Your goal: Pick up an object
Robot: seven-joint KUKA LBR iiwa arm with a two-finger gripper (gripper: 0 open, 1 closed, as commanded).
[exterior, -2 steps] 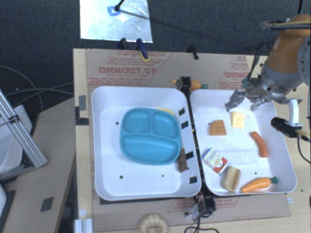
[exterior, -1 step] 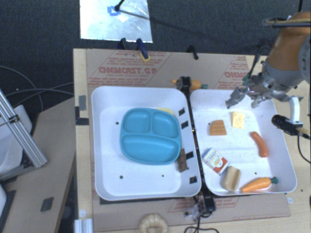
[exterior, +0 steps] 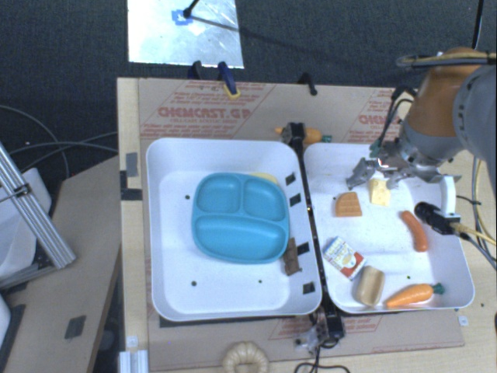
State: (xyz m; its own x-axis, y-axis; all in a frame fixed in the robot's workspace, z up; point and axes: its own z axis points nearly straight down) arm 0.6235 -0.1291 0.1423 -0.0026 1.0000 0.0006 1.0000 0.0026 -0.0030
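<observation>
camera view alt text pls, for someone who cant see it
The grey arm's claw hovers over a pale cheese block in the right bin, which also holds a cracker, sausage, carrot and bread roll. The left bin holds a blue divided plate.

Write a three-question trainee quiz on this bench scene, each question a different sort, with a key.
1. True or false: the blue divided plate lies in the left bin.
2. Multiple choice: which item lies nearest the pincer? A. the carrot B. the pale yellow block C. the sausage
3. Fill in: the small red and white packet lies in the ____ bin.

Key: 1 true; 2 B; 3 right.
</observation>
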